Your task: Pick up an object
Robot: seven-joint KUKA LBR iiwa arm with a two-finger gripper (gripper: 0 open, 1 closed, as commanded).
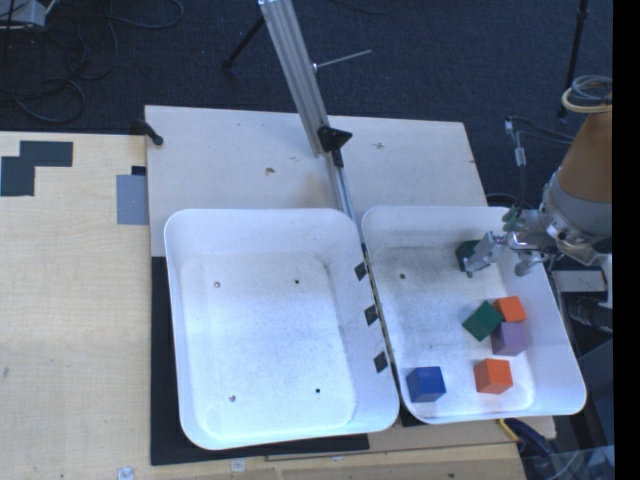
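We see the gripper (472, 258) low over the far part of the right bin (440, 408), its dark fingertips close to the floor, though we cannot tell how far apart they stand or whether they hold anything. Just nearer lie a green block (482, 320), a small orange block (511, 309) and a purple block (511, 337) touching in a cluster, then an orange cube (493, 375) and a blue cube (426, 383). The left bin (200, 408) sits alongside.

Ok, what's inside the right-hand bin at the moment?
The right bin holds five blocks: blue, two orange, green and purple. The gripper reaches in near its far edge; anything directly beneath it is covered.
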